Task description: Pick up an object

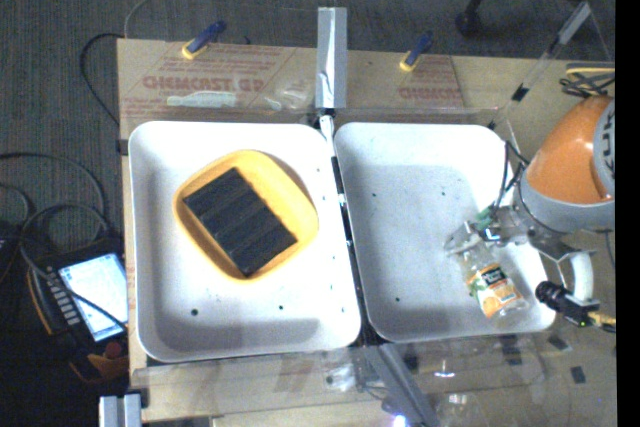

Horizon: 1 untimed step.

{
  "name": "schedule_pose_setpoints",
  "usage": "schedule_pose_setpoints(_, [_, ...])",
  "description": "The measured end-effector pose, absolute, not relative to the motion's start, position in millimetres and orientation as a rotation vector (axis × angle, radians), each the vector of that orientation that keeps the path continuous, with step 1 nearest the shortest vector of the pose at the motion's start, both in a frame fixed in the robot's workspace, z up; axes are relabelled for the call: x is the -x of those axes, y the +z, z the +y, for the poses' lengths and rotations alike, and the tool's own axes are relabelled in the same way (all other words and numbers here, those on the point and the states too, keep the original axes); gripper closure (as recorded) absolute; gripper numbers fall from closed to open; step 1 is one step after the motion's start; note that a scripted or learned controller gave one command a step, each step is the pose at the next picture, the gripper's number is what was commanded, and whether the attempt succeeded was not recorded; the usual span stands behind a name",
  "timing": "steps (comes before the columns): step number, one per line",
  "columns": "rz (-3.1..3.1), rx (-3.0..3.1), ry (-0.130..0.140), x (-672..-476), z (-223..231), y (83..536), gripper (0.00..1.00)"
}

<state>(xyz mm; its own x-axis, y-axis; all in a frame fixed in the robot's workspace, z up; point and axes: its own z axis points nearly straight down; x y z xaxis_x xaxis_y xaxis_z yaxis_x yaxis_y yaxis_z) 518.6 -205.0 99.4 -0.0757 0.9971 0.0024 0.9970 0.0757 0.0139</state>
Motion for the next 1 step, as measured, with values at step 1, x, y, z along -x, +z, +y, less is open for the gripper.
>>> schedule_pose_setpoints(1, [2.365,-2.074,-0.004,-559.5,-102.7,175.4,1.00])
